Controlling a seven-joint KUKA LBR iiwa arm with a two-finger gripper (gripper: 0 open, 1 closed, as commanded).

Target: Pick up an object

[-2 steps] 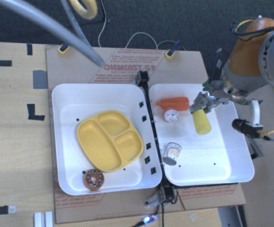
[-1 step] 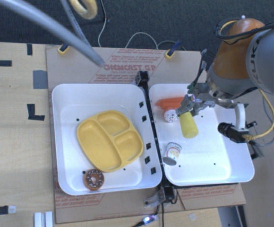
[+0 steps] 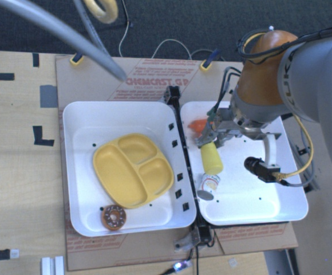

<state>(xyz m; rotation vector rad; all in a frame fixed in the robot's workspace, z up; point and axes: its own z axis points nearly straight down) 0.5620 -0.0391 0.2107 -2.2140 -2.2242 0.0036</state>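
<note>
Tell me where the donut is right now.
The chocolate donut lies in the left bin, near its front edge, just below the yellow divided plate and well away from the gripper working over the right bin.

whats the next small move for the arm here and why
Probably lower the tool a little onto the yellow cylinder in the right bin. It hovers at that object's upper end, beside an orange item, with nothing seen between its fingers.

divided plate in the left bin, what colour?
Yellow. The divided plate, with three compartments, shows clearly in the camera view.
</note>
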